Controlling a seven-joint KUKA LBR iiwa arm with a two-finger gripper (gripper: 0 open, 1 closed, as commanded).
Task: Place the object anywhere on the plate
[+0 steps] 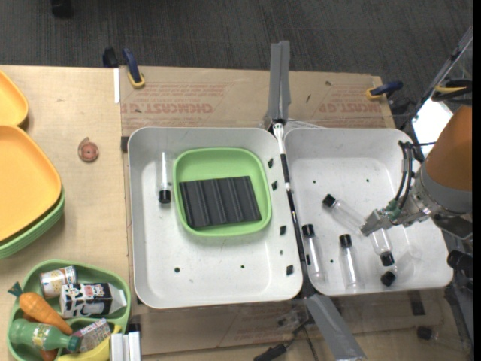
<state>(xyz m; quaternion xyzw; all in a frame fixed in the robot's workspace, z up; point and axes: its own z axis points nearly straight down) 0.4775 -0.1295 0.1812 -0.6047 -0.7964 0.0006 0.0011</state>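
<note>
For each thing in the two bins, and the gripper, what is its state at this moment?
Green plate: flat in the left bin, with a dark ribbed pad on it.
Vial in left bin: lying beside the plate, capped.
Vials in right bin: lying down, capped, several.
Gripper: low over the right bin's vials; grasp unclear.

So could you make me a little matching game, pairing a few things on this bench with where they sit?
Things:
1. green plate
2. dark ridged slab
3. lone vial
4. robot's hand

Places:
A. over the right bin, above the vials
B. left bin, beside the plate's left edge
C. in the left bin
D. lying on the plate

Pairs: 1-C, 2-D, 3-B, 4-A
</note>
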